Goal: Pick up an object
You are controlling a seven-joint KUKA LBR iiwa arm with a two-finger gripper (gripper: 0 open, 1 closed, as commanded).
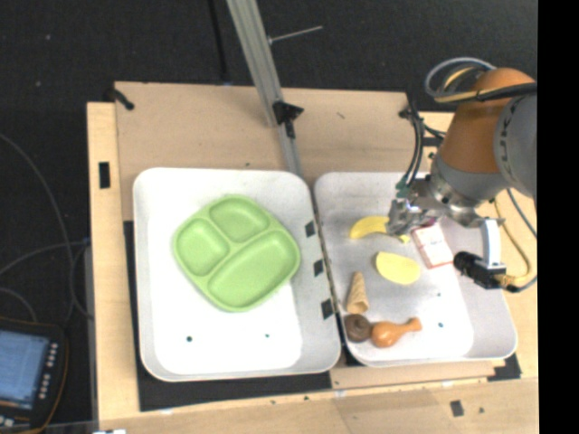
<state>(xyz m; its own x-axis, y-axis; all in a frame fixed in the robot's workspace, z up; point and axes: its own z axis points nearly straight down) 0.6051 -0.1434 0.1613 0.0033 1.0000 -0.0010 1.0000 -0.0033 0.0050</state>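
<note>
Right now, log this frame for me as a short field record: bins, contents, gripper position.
left bin: green divided plate
right bin: yellow banana piece, yellow round piece, ice cream cone, brown ball, orange pear-shaped toy
gripper: low over the right bin, beside the banana piece
grasp: nothing seen between the fingers

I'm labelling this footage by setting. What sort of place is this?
Likely a robotics lab test bench: a wooden bench bears two white bins, toy food like a banana lies in one, and the gripper reaches in.
</note>
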